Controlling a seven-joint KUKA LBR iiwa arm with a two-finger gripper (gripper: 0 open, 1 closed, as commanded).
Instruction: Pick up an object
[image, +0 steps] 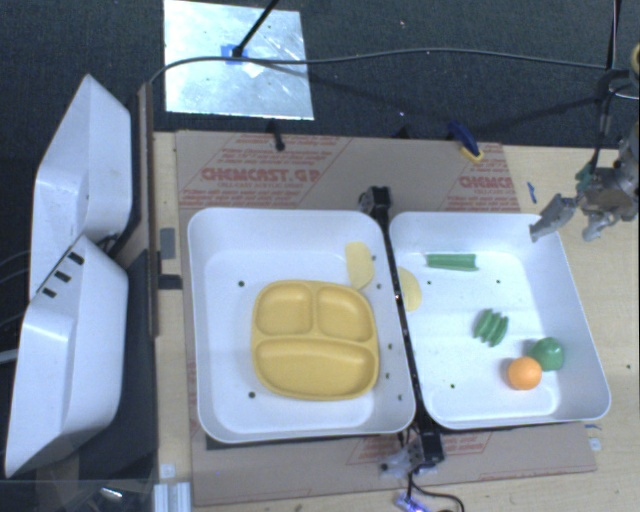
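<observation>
The right bin (575, 300) holds a flat green stick (451, 261) near its back, a small ribbed green piece (491, 326) in the middle, an orange ball (524, 373) and a dark green pepper-like piece (547, 352) touching it at the front right. A pale yellow disc (408, 288) lies by the bin's left wall. My gripper (570, 222) hovers over the bin's back right corner, open, with nothing between its fingers. It is well behind and to the right of the objects.
The left bin (215, 300) carries a yellow divided plate (315, 338), and a second pale yellow disc (360, 263) leans at its right wall. White housings stand at the far left. Cables run across the dark floor behind the bench.
</observation>
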